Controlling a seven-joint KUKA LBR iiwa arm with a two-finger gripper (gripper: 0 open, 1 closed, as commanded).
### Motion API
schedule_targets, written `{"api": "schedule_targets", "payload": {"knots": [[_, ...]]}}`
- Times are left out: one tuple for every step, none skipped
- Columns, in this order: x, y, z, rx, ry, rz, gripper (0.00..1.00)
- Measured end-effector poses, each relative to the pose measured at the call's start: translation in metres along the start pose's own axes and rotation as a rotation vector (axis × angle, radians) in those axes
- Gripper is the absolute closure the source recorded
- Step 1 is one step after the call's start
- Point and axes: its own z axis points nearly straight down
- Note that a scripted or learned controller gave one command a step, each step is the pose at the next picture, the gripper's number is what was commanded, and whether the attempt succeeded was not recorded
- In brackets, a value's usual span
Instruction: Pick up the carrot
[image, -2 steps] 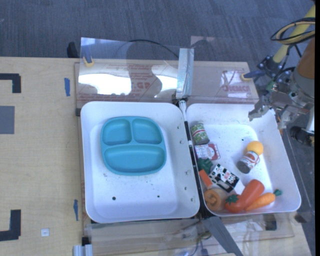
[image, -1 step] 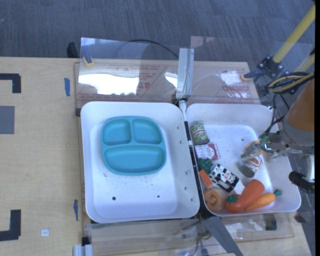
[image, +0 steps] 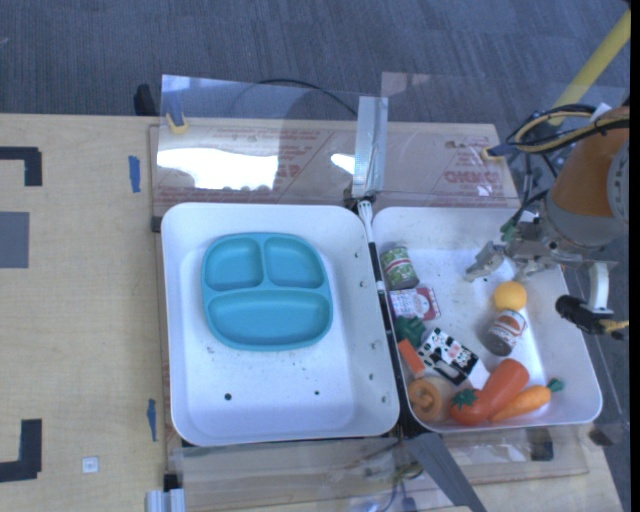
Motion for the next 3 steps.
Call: {"api": "schedule_targets", "payload": {"knots": [[-0.001,-0.029,-0.001,0.000,-0.001,0.004,0.00],[-0.007,-0.028,-0.012,-0.005,-0.012,0.009,1.00],[0.037,-0.048,-0.002,-0.006,-0.017,0.334,1.00]]}}
